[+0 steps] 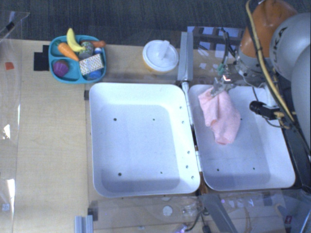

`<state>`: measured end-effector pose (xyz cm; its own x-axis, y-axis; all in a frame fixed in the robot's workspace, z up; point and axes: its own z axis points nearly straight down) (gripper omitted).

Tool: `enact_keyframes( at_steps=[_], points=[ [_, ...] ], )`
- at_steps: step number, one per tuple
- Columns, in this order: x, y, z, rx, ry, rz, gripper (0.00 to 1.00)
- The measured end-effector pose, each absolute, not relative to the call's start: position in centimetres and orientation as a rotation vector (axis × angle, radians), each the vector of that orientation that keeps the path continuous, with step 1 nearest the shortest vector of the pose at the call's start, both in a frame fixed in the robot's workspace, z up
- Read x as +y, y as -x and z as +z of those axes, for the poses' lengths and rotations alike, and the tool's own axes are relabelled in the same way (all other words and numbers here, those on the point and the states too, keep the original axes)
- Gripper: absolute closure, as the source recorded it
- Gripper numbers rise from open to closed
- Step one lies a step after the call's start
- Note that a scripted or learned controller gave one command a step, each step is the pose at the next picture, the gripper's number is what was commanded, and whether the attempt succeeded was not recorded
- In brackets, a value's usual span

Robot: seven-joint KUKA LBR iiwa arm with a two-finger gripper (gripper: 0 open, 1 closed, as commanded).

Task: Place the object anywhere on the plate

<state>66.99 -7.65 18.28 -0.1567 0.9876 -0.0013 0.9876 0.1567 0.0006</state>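
Observation:
A pink cloth (222,115) hangs over the back left part of the right bin (272,174). Its top corner is bunched and pinched between the fingers of my gripper (219,85), which is shut on it. The cloth trails down and to the right from the fingers. A blue divided plate (54,76) lies on the bench at the far left, well apart from the gripper. It carries a toy banana (73,41), a carrot (67,50), a purple piece (60,68) and a patterned block (92,63).
The left bin (141,140) sits between the right bin and the plate. A white round lidded container (160,55) stands behind the left bin. A metal divider post (183,57) rises between the bins. Cables run along the arm (284,38) at right.

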Motion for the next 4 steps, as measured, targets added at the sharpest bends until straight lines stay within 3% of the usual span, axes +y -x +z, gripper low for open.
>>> enact_keyframes(
  at_steps=[1,2,4],
  points=[
    [-7.5,-67.2,22.3,2.396,-2.031,0.001,1.0],
    [-4.1,-63.6,21.8,2.755,-1.511,0.001,1.0],
    [4.7,-58.5,20.7,3.127,-0.316,0.003,1.0]
  ],
)
